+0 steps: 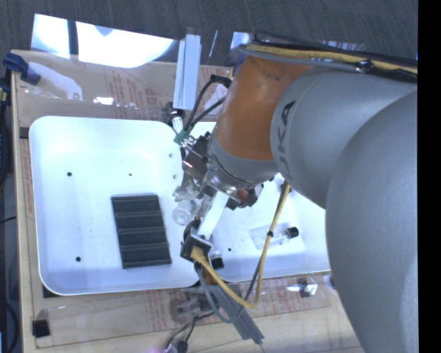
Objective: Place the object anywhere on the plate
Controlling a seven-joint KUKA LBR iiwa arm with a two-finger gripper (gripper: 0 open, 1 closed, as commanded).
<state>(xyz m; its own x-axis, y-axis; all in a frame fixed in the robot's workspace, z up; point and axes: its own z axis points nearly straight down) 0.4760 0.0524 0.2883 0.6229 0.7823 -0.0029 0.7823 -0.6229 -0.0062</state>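
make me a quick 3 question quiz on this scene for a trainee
1. True or false: the dark ribbed plate lies in the left bin.
2. Which bin holds the small clear tube with a black cap? A) left B) right C) neither
3. Fill in: the arm is grey with an ______ band above the wrist.

Key: 1 true; 2 B, it lies in the right bin; 3 orange. The end effector sits over the seam between the bins, and nothing rests on the plate.
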